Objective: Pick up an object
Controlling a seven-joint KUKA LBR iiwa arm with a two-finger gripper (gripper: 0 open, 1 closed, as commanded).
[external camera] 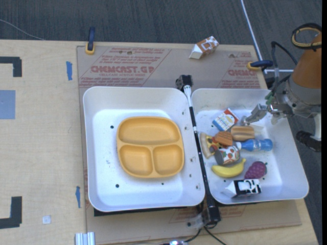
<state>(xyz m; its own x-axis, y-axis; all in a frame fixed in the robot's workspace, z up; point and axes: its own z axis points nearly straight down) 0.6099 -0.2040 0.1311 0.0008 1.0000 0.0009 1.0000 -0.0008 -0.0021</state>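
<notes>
Reaching in over the right bin (299,180) from its far right corner: grey KUKA arm (306,88), orange band above the wrist, gripper (254,115) angled down toward the toy pile. Fingers (250,118) metallic and pointed at the pile, tips just above and right of the hot dog (242,132); whether apart or together, cannot tell at this slant. Nothing seen between them.

Clustered in the left half of the right bin, all task objects resting on the bin floor: small blue-and-white milk carton (225,120) nearest the far wall; hot dog just right of the carton and toward the near side; blue bottle (257,145) lying flat beyond the hot dog toward the near side; pizza slice (208,145) against the divider side; dark can with a coloured label (227,155) tilted in the middle of the pile; banana (228,170) lying just nearer than the can; purple grapes (255,169) right of the banana; black-and-white box (244,188) close to the near wall.

Sitting left of the right bin and touching it along the divider: left bin (99,152), holding a yellow three-compartment plate (150,146) at its centre.

Lying on the cardboard sheet (122,65) beyond the right bin's far wall: another small carton (204,47), tipped over. Clipped to the sheet's far edge: blue clamps (91,40).
</notes>
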